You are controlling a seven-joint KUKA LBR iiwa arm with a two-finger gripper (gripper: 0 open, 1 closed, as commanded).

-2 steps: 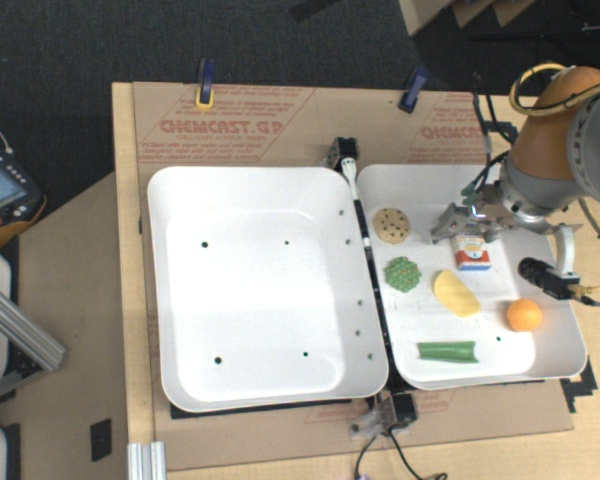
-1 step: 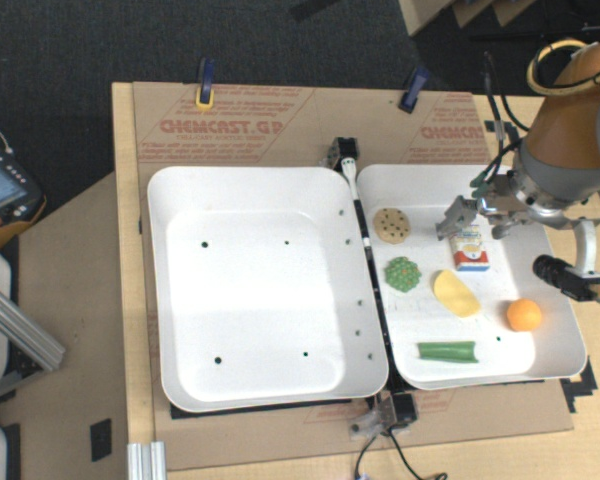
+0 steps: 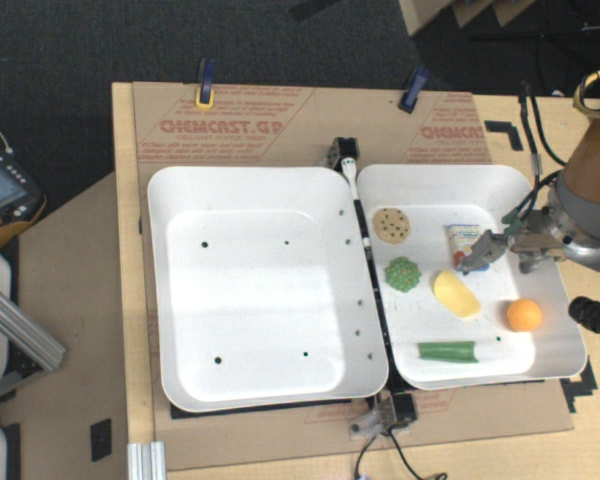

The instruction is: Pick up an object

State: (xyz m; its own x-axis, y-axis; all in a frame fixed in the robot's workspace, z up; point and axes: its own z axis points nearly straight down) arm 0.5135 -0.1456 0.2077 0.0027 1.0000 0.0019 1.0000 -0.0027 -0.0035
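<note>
Our gripper hovers over the right bin; finger state unclear to us, yellow lemon just below.

Reaching in from the right, grey arm bent low, gripper pointing left; state of jaws unclear.

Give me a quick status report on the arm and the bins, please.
Gripper low over right bin, nothing seen held. Nearest: small carton, yellow piece. Cookie, green ball, orange, green stick lie apart.
</note>
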